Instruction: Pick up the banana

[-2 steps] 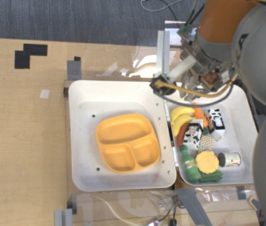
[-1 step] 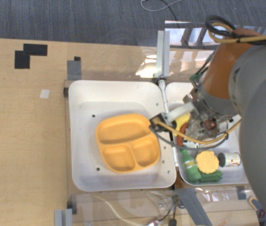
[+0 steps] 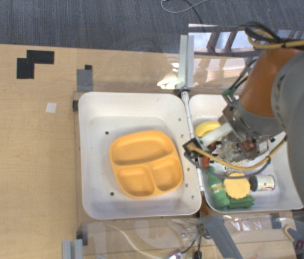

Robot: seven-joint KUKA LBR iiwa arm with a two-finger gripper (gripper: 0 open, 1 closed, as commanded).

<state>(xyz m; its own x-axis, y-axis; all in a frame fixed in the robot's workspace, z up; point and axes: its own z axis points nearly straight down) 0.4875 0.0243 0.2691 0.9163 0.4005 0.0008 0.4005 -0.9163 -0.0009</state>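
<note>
Yellow banana (image 3: pixel 207 128) lies roughly left-right in the right bin (image 3: pixel 288 198), partly beneath the gripper (image 3: pixel 225 152).

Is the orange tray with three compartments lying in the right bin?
No, the orange tray lies in the left bin, while the arm works over the right bin.

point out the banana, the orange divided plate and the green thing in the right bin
banana (image 3: pixel 206 128), camera view, on its yellow end showing beside the arm
orange divided plate (image 3: pixel 141 147), camera view, on the large top compartment
green thing (image 3: pixel 217 194), camera view, on its visible left part below the arm
</note>
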